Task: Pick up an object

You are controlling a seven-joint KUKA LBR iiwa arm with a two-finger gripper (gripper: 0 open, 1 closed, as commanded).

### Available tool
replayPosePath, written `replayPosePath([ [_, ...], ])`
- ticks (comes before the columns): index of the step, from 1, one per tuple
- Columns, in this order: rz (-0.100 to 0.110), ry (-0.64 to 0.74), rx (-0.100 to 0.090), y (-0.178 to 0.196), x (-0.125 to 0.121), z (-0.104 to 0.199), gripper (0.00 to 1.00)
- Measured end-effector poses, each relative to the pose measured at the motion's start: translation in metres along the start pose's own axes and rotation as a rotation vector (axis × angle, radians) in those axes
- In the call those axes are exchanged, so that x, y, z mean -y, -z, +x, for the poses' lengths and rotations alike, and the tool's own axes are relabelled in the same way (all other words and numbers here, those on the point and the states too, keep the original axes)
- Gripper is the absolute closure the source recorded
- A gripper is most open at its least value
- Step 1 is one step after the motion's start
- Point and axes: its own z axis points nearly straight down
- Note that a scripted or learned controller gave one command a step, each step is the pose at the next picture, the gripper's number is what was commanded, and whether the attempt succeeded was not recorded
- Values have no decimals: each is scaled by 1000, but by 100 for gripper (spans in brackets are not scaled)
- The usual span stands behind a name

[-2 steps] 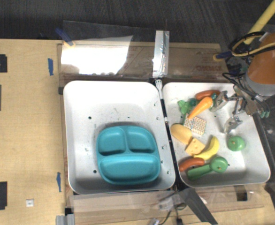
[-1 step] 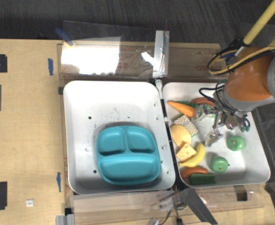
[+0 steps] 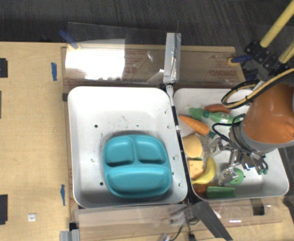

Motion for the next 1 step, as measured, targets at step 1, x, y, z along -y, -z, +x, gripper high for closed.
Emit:
replayPosePath([
  [1,1,-145,1,-1,-8,-61,0],
])
